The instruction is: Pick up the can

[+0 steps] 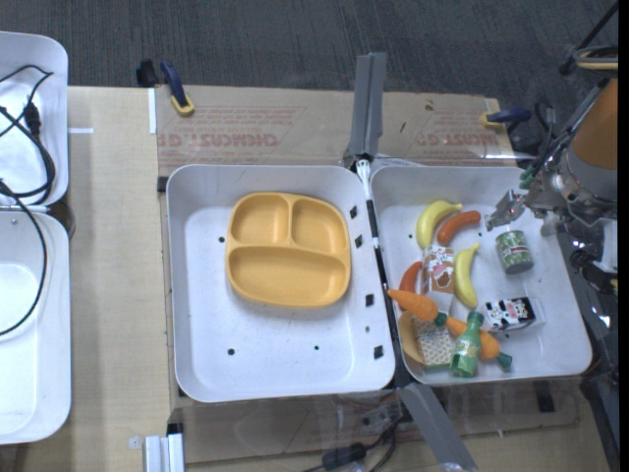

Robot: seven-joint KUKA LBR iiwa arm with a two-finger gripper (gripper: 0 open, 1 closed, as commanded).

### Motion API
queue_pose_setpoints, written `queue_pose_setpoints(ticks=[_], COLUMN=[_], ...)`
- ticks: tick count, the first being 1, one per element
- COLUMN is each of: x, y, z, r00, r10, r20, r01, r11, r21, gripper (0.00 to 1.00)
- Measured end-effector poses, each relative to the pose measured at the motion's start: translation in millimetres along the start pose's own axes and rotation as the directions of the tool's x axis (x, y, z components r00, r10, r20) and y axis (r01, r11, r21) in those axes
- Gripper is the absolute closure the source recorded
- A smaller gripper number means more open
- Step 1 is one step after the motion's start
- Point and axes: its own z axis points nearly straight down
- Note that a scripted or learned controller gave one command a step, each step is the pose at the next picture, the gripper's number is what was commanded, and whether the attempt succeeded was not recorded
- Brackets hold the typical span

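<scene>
Camera view: can [513,251] lay tipped, rigid, light, slick, prone to rolling; grip across its body. End effector [514,207] state unclear.

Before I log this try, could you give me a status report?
Gripper above right bin, beside can. Can lying free, not held. Nothing blocking.

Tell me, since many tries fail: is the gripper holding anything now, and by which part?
Nothing is held. The two-finger gripper hovers just above and left of the small green-labelled can, which lies in the right white bin, apart from the fingers.
</scene>
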Motion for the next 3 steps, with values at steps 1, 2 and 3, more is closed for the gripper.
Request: queue_pose_setpoints(ticks=[1, 2, 3], x=[14.6, 5.0, 4.8], y=[-55.7, -86.2, -6.9], z=[48.5, 47.3, 49.7], r00=[0.986, 0.987, 0.978], r10=[0.167, -0.160, -0.207], r20=[-0.003, -0.011, -0.023], r01=[-0.167, 0.160, 0.208], r11=[0.985, 0.987, 0.978], r21=[0.039, 0.035, 0.031], gripper=[0.00, 0.00, 0.00])
